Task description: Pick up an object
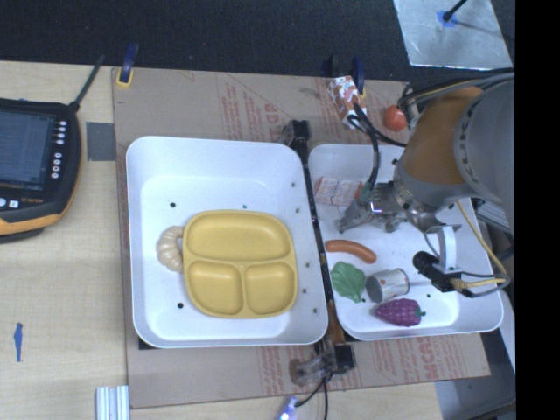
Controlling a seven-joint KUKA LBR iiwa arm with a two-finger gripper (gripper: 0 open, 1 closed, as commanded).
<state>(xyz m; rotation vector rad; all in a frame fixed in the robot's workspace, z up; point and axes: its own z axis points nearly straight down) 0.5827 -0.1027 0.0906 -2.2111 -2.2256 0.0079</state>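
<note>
Sausage (351, 250): light, firm, a bit slippery. Best grabbed across the middle. Claw (374, 210) just above it, spread open, holding nothing.

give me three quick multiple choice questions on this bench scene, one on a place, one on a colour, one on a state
1. Where is the yellow divided tray?
A. left bin
B. right bin
C. on the bench outside both bins

2. What colour is the grape bunch?
A. green
B. purple
C. orange

3. How does the small metal can sit?
A. upright
B. on its side
C. stacked on the sausage

Answers:
1. A, it lies inside the left bin.
2. B, the bunch is purple.
3. B, it lies tipped over beside the green leaf.
</note>
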